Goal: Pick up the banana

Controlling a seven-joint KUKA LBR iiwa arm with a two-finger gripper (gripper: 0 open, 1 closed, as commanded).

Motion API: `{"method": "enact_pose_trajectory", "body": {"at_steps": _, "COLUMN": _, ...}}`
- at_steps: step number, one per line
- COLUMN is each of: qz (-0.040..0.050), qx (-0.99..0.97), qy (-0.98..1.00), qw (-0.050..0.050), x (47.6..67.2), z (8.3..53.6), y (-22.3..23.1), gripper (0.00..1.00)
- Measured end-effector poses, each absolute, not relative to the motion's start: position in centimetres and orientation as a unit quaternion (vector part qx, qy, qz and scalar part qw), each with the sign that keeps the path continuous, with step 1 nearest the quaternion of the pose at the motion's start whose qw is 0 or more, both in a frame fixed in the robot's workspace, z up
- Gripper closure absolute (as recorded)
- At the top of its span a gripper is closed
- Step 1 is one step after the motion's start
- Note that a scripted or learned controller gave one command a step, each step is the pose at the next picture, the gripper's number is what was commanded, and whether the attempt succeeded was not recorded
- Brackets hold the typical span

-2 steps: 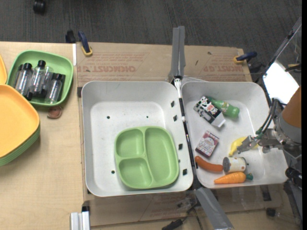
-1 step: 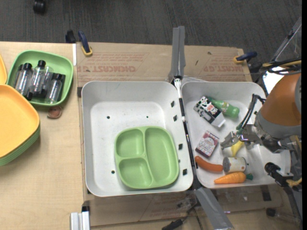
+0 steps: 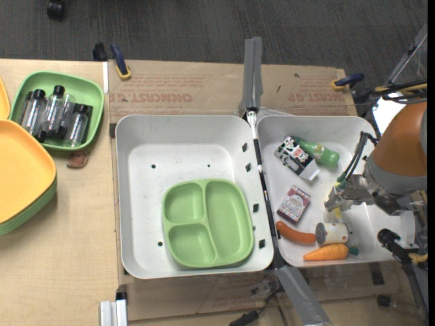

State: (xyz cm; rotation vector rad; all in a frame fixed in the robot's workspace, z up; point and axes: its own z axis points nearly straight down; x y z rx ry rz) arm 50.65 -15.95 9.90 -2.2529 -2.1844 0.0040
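Observation:
The gripper point(image 3: 338, 201) is low over the right bin point(image 3: 353, 124), right of its middle, with the grey arm and orange band coming in from the right. A small yellowish patch point(image 3: 334, 214) peeks out just under the gripper and may be the banana, but most of it is hidden. A white cup point(image 3: 333, 233) lies on its side right below that spot.
The right bin also holds a cow-patterned carton point(image 3: 294, 153), a green bottle point(image 3: 321, 154), a red box point(image 3: 293, 204), a red-orange sausage-shaped item point(image 3: 296, 233) and a carrot point(image 3: 326, 252). A green divided tray point(image 3: 207, 223) sits in the left bin point(image 3: 136, 182).

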Motion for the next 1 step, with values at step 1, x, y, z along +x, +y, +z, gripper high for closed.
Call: {"method": "enact_pose_trajectory", "body": {"at_steps": 1, "qz": 0.0017, "qx": -0.799, "qy": -0.601, "qw": 0.000, "x": 53.30, "z": 21.30, "y": -13.75, "gripper": 1.00}}
